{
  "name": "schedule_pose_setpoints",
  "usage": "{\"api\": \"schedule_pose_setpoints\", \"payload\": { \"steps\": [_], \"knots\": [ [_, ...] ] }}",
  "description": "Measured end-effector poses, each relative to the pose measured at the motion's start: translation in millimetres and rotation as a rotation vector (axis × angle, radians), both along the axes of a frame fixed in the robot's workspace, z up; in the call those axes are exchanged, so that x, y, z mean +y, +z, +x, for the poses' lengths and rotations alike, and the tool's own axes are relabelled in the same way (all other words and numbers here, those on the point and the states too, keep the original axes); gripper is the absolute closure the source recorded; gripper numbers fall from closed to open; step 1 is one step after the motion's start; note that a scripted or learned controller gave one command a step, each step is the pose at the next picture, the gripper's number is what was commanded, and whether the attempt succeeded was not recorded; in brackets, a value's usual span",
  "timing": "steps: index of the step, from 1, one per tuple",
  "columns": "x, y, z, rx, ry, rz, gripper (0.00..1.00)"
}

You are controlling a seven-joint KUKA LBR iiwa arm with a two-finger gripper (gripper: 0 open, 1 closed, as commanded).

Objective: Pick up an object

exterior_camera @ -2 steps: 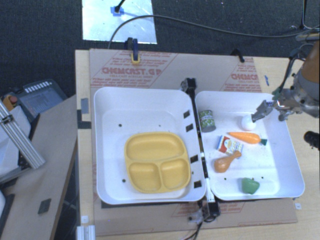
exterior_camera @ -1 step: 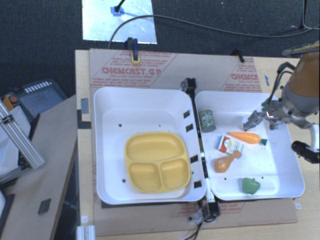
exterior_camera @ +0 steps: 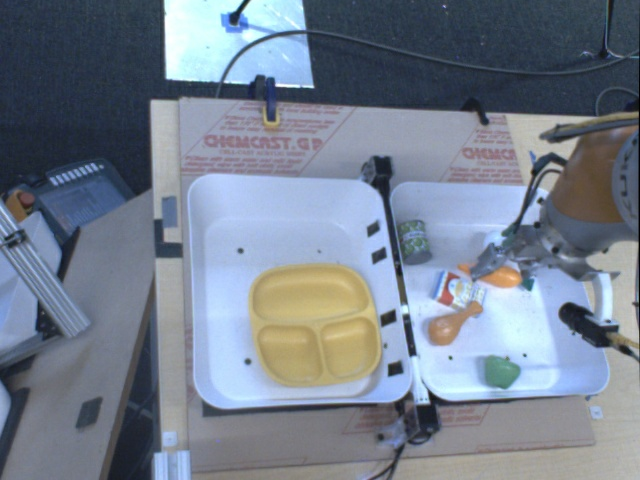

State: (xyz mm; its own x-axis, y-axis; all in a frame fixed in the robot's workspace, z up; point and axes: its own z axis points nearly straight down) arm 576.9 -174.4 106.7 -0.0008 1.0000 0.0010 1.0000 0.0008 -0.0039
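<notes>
Carrot (exterior_camera: pixel 503 277) at my gripper's (exterior_camera: pixel 490 265) tip, right bin's (exterior_camera: pixel 575 380) two o'clock; can't tell my grip, next I'd lift.

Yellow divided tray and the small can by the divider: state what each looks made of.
Yellow divided tray: apparently moulded plastic, smooth with a soft sheen; uniform colour and rounded compartment edges suggest it. Small can: possibly metal under a green printed label, but it is too small to rule out a plastic toy.
</notes>
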Motion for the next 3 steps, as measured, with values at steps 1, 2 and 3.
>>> {"api": "schedule_pose_setpoints", "payload": {
  "steps": [1,2,3],
  "knots": [
    [0.2,-22.3,1.0,-0.006,0.000,-0.002,0.00],
    [-0.2,-10.8,1.9,-0.009,-0.001,-0.003,1.00],
    [-1.2,33.3,6.9,-0.010,0.003,-0.003,1.00]
  ]
}}
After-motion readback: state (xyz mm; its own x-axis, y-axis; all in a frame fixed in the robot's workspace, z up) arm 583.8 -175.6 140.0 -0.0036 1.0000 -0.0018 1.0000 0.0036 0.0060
